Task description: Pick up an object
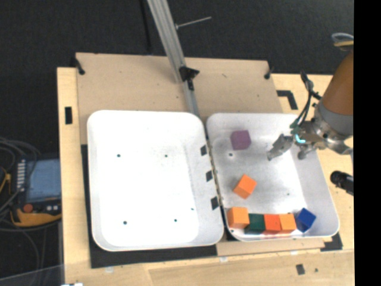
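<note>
Hovering with jaws spread and nothing held, the gripper [290, 146] could be lowered between purple cube [240, 139] and orange cube [244, 185], missing both.

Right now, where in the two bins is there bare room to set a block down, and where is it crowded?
The left bin is bare floor throughout. In the right bin, room lies between the purple block, the lone orange block and the hand. The near wall is crowded: a row of blocks.

7 blocks [244, 186] in right bin [309, 177].
</note>
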`<state>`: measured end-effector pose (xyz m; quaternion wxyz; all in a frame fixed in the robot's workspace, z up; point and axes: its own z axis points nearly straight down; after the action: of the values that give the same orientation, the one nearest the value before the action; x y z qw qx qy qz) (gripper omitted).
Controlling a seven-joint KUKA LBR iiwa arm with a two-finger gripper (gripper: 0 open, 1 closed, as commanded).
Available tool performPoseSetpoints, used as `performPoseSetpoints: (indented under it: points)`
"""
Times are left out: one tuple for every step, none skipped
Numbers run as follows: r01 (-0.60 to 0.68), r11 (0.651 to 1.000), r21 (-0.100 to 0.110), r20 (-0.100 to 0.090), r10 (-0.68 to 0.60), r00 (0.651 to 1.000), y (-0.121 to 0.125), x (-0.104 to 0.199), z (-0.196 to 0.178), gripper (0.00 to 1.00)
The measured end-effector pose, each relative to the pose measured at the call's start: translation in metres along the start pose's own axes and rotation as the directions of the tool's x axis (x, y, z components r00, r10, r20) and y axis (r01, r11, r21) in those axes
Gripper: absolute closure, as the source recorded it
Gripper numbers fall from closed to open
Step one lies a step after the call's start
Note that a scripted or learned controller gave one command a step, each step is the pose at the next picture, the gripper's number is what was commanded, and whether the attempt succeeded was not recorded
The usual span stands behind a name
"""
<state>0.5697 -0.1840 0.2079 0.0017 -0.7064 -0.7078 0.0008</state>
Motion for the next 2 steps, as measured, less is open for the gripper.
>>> performPoseSetpoints:
  points:
    - [0.0, 1.0, -0.005, 0.001, 0.0, 1.0, 0.001, 0.0, -0.002, 0.0]
    - [-0.003, 1.0, 0.0, 0.002, 0.003, 1.0, 0.005, -0.002, 0.041, 0.0]
